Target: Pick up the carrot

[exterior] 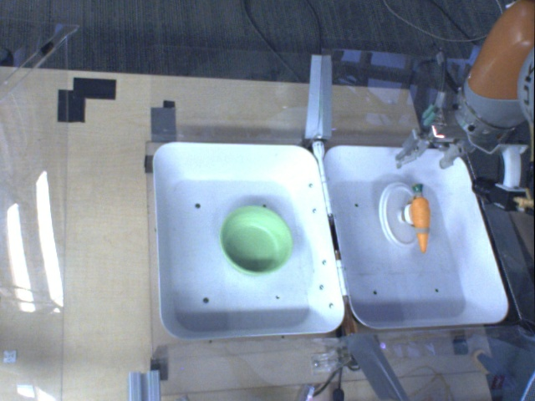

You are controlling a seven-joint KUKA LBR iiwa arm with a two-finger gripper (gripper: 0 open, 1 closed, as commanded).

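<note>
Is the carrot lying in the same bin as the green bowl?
No, the carrot lies in the right bin; the green bowl sits in the left bin.

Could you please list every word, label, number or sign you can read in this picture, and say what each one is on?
None can be read.
The carrot, the white plate under it, the green bowl and both bins carry no print.
The black patches on the bench are plain shapes, not letters.
The hand shows no legible marking.
</note>
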